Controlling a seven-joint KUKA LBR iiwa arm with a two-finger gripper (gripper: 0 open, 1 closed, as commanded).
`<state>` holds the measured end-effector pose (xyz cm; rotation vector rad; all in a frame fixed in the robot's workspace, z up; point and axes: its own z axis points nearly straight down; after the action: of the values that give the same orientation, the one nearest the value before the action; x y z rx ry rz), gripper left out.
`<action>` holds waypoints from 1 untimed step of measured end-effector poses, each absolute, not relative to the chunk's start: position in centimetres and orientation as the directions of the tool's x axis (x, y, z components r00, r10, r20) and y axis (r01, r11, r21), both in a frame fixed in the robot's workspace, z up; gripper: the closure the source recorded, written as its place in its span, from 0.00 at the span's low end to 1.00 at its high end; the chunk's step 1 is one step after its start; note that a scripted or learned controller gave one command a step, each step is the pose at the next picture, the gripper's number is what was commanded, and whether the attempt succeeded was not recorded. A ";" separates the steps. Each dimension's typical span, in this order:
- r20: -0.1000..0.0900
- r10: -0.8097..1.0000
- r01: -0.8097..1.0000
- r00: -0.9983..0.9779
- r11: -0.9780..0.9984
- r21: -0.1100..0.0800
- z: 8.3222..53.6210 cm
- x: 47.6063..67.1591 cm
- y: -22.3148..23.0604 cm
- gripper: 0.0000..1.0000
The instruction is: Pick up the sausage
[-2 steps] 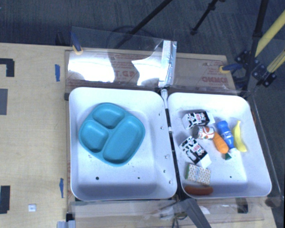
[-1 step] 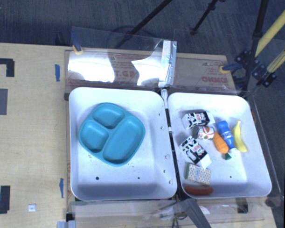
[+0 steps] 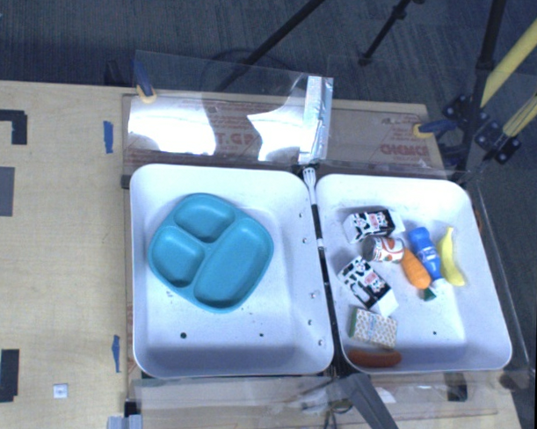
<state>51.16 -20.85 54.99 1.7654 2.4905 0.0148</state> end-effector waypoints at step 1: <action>-0.073 0.941 0.940 -0.329 0.334 0.065 56.2 51.3 -20.9 1.00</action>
<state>51.28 -20.86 56.16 1.7585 2.4846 0.0159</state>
